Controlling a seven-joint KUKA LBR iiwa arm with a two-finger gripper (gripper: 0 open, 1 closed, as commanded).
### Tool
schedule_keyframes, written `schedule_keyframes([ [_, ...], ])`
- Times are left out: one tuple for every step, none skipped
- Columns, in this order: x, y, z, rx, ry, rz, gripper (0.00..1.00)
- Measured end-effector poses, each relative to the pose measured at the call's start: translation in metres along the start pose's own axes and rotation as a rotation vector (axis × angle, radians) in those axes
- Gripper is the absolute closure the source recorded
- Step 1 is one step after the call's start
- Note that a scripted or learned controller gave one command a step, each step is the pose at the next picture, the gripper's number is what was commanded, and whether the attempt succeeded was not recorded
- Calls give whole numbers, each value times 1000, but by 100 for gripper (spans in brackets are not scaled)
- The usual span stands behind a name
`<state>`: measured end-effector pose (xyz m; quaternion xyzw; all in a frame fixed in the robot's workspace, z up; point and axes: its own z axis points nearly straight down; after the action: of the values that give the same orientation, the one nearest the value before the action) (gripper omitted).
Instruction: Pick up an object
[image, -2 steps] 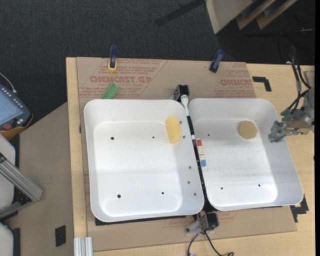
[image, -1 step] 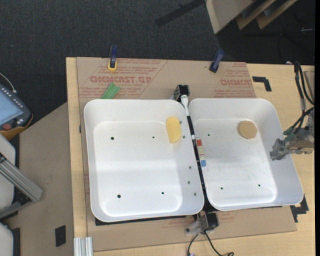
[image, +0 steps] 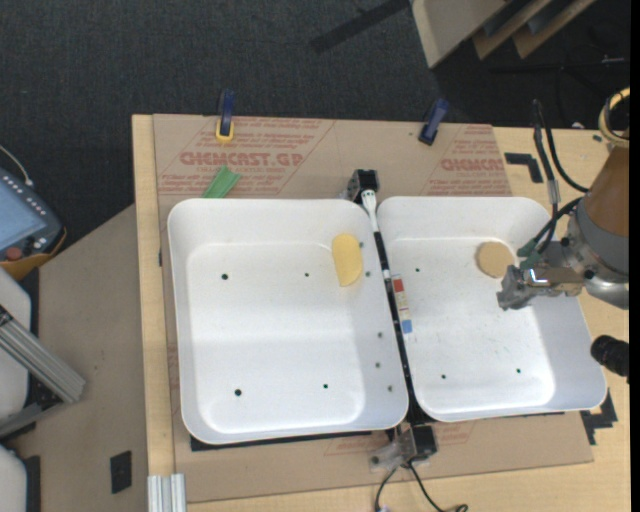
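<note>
The gripper (image: 518, 290) hangs over the right bin (image: 480, 385), and a tan round piece (image: 492, 258) sits just beside it on the far side. Toward the camera from the gripper the bin floor lies bare. Away from the arm, the ridge (image: 390, 300) where both bins meet bars a low pass; beyond it a yellow piece (image: 347, 260) lies in the left bin (image: 260, 380), with bare floor past it.

Two white bins (image: 200, 330), one yellow oblong piece (image: 347, 259), one tan round piece (image: 492, 258), two blue clamps (image: 226, 106).
</note>
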<state>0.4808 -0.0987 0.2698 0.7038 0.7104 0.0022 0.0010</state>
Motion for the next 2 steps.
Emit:
schedule_keyframes([
  [48,-2,45,10,1,5,100],
  [106,0,0,-1,0,2,100],
])
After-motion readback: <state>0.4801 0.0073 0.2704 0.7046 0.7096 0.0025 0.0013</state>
